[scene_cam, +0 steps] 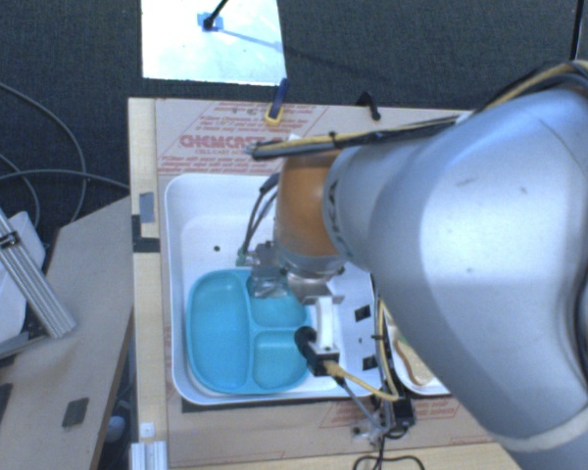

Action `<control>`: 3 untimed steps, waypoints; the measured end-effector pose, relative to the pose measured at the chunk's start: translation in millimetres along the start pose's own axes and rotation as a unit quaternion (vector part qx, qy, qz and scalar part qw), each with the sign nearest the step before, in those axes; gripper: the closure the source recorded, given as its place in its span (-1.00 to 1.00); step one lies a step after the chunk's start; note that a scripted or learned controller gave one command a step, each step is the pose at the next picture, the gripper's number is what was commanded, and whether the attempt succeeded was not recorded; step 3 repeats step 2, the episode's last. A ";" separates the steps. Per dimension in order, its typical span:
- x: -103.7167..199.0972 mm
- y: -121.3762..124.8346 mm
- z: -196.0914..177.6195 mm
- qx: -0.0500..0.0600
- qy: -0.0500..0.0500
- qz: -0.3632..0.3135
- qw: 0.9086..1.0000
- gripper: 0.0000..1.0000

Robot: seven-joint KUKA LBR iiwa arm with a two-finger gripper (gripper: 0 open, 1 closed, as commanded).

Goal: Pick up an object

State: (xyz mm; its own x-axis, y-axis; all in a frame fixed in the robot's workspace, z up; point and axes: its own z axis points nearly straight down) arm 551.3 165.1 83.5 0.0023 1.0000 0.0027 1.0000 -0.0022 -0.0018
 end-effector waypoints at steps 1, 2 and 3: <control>-43.7 23.8 -4.2 0.000 0.005 -0.003 1.000 1.00; -122.8 58.8 -108.6 -0.007 -0.002 0.001 1.000 1.00; -122.8 58.8 -108.6 -0.007 -0.002 0.001 1.000 1.00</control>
